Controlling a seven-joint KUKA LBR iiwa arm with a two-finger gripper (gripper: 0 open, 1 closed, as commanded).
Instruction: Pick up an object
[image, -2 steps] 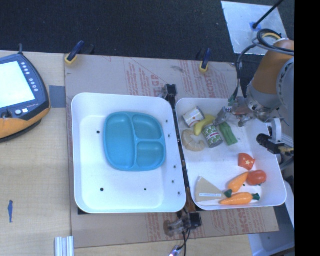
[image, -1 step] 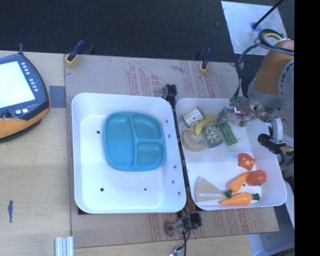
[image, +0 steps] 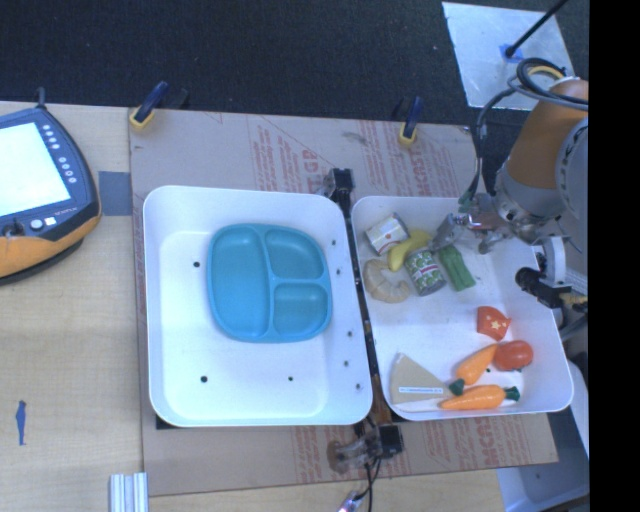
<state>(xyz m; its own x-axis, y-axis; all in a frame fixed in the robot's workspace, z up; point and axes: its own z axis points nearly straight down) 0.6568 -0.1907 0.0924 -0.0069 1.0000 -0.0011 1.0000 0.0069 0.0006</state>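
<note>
While gripper (image: 447, 233) hovers by banana (image: 405, 250), blue plate (image: 268, 282) sits apart.

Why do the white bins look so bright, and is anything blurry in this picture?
In the camera view, light from above glares off the left shallow white bin, washing out its walls; the blue divided plastic plate casts hardly any shadow; the two orange toy carrots look sharp, while the grey gripper near the green can is soft and hard to make out.

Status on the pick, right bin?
Gripper low over right bin, far side, nothing visibly held. Can, banana and green block crowded beside it.
</note>
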